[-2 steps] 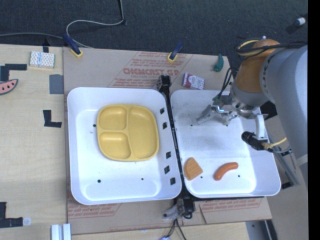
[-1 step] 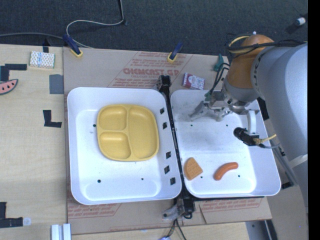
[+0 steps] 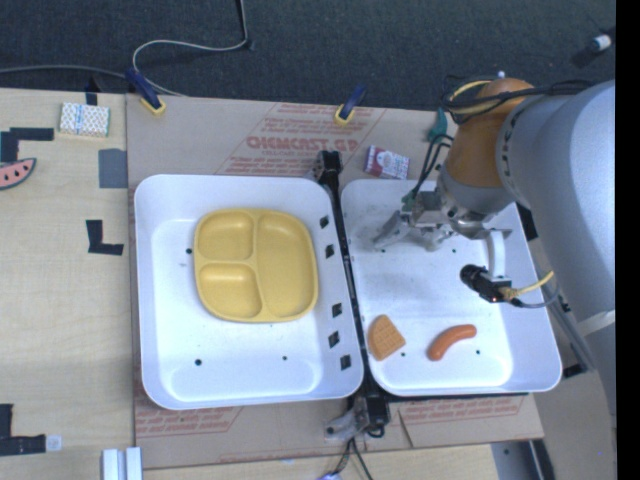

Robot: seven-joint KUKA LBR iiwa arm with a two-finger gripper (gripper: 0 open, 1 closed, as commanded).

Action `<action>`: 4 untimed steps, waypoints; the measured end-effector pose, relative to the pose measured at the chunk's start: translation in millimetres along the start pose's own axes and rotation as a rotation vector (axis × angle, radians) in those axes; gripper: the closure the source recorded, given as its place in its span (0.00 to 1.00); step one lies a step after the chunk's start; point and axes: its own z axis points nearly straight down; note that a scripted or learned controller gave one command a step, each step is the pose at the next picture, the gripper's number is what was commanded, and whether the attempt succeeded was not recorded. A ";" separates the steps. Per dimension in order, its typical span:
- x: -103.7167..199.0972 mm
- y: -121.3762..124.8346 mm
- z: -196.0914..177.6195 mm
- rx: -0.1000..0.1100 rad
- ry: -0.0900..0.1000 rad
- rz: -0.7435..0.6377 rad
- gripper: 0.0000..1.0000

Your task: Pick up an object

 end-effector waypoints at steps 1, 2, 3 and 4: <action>17.6 25.2 0.7 0.000 0.002 -0.001 0.00; 23.4 35.0 1.1 0.001 0.002 0.000 0.00; 23.3 35.0 1.0 0.002 0.001 -0.001 0.00; 23.7 19.1 0.7 0.002 0.001 0.001 0.00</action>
